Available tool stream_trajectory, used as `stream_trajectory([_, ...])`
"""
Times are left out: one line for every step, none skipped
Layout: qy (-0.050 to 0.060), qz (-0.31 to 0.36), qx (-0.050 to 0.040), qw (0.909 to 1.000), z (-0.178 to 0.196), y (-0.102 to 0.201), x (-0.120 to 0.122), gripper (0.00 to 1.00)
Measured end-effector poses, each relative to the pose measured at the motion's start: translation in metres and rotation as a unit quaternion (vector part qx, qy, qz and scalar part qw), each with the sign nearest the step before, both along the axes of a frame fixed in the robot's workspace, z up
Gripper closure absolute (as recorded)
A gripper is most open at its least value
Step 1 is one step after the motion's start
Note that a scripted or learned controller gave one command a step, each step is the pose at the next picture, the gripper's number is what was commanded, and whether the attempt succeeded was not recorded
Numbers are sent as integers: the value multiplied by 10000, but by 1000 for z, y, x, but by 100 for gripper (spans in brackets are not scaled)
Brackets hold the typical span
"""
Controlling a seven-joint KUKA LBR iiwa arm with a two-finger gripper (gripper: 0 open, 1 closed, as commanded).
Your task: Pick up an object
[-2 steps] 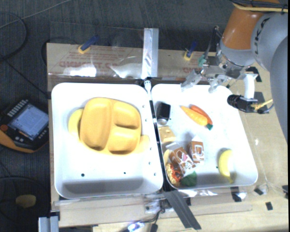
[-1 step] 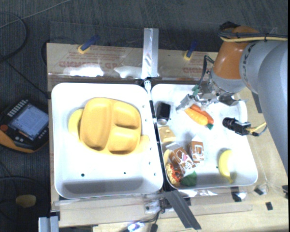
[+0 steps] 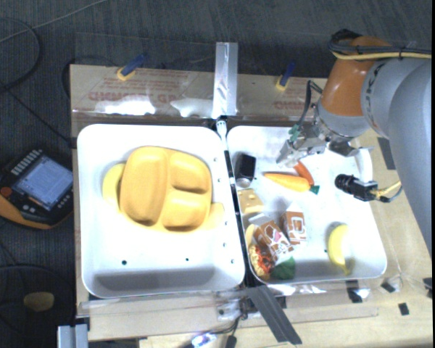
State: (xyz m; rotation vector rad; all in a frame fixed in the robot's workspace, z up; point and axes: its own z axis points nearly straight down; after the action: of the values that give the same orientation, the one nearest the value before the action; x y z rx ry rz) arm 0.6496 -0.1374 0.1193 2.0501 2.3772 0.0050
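My gripper [image 3: 299,149] hangs over the back of the right bin [image 3: 370,267], below the arm's orange band. Just in front of it lies an orange carrot [image 3: 286,181] with a green end, and a small red-orange piece [image 3: 304,170] rests against the carrot right beneath the gripper. Nothing can be seen held. Further items in this bin are a black block [image 3: 244,167] at the left wall, a yellow banana [image 3: 337,245] at the front right, and printed snack packets [image 3: 279,238] on a round dish at the front left.
A large yellow bun-shaped object [image 3: 164,187] fills the middle of the left bin [image 3: 101,267]. A black cable plug [image 3: 351,185] hangs over the right bin's right side. A handheld controller [image 3: 36,187] lies on the floor to the left.
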Motion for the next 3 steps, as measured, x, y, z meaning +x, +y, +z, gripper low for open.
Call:
stream_trajectory([-38,1893,-47,9819,-28,16,-7,100])
stream_trajectory([24,1320,-6,9912,64,93,19,100])
stream_trajectory([25,2442,-19,9697,64,66,3,100])
